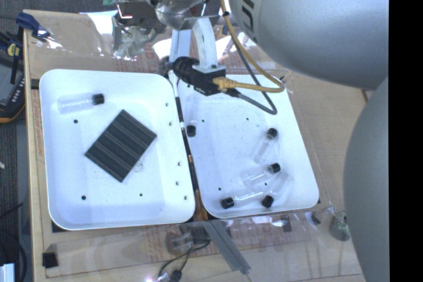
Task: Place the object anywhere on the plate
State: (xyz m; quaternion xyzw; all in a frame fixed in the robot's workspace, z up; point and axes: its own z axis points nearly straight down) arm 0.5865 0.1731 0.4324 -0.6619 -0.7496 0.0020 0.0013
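Camera view, nearest edge: a wooden bench point(99, 254) with a metal bracket and cabling at its front lip.
Right bin point(301, 205): several clear plastic vials with black caps lie on their sides toward its near right corner, among them one vial point(263, 150) higher up and a cluster of vials point(254, 189) below it; a lone black cap point(191, 131) sits by the divider.
Left bin point(59, 205): the plate point(121, 144), a dark ribbed square tile, lies flat near the middle, turned diamond-wise; one more capped vial point(78, 102) rests well apart from it, toward the far left corner.
Handling, as I judge it: a vial looks light, stiff and smooth, so it may roll or slip; taking it across the body, midway along, seems safest.
Surface: glossy white bin floors with small holes, little friction likely.
Gripper point(135, 33): beyond the far rim of the left bin, above the bench; I cannot tell its state, and nothing visible sits in it.
Room: dark carpet beyond, tools at the left edge.
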